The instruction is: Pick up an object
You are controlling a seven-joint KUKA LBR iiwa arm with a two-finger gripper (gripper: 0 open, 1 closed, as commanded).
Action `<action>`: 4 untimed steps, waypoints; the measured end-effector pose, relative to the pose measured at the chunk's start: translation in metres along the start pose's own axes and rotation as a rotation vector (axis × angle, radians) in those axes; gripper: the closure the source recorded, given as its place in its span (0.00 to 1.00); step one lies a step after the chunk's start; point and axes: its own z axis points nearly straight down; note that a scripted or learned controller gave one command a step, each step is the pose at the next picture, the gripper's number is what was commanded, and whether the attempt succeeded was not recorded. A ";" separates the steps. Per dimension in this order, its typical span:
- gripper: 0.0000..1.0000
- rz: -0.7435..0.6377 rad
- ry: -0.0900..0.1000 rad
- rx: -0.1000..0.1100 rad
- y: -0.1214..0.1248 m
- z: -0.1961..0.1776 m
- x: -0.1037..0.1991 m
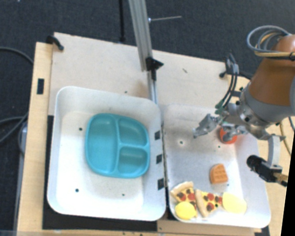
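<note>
The end effector (207, 126) hangs over the far part of the right bin (186, 153); its state cannot be told. An orange object (227, 135) sits just beside it. A waffle (218, 174), pizza slices (197, 198) and lemon (234, 203) lie nearer. The left bin (69, 131) holds a blue plate (117, 145).

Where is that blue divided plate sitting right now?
The blue divided plate lies flat in the middle of the left white bin, across the divider from the toy food in the right bin, well away from the gripper.
</note>
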 end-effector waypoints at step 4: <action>0.00 0.004 -0.002 0.006 -0.018 0.150 -0.006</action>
